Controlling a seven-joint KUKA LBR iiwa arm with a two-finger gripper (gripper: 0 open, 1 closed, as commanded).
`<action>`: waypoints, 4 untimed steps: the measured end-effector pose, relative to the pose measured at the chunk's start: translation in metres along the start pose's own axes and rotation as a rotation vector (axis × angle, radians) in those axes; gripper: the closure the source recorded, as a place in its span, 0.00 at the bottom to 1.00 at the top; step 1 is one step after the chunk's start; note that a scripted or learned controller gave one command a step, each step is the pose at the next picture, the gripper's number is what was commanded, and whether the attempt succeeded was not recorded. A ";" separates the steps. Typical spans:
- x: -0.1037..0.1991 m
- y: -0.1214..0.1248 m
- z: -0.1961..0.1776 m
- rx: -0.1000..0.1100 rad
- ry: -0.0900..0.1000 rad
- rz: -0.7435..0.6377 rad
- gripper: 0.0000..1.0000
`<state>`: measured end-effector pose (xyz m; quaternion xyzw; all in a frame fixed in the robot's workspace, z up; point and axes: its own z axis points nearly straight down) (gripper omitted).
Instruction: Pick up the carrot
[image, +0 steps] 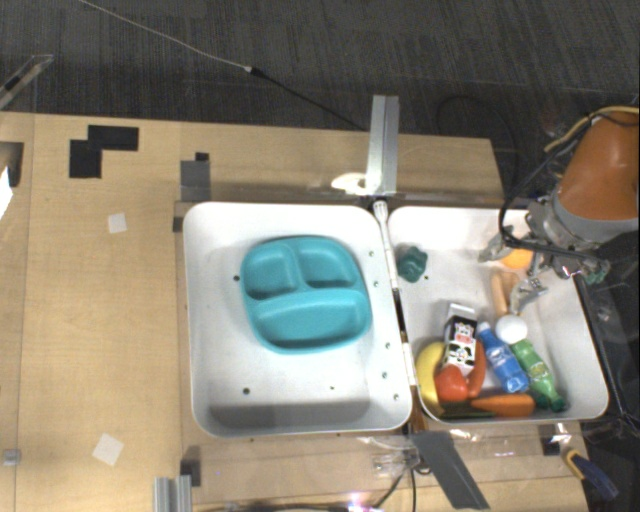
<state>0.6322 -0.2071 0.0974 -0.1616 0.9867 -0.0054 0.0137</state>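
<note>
From what I see, the picking is not done yet. The carrot lies flat along the front edge of the right bin, near the front right corner, in a pile with other things: a red tomato and a yellow banana at its left end, a blue bottle and a green bottle just behind it. Nothing touches it from above — it rests on the bin floor.

My arm comes in over the right edge of the desk and hangs above the back right corner of the same bin. The claw points down and a little toward the left, close to a small orange piece and a pale stick-like thing. I cannot tell how wide the claw stands, because it is small and partly hidden under the wrist, and I see no object held in it.

So I judge that nearly all the work is left: the claw must travel toward the front edge, go down on the carrot, close and lift. The crowding there may make a clean grip difficult. The left bin carries a teal tray, which has no part in this.
</note>
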 end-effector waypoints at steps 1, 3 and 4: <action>-0.016 -0.005 0.001 -0.001 0.004 -0.219 0.00; -0.007 0.000 0.001 -0.003 0.002 0.119 0.00; 0.014 0.006 -0.001 0.001 -0.001 0.059 0.00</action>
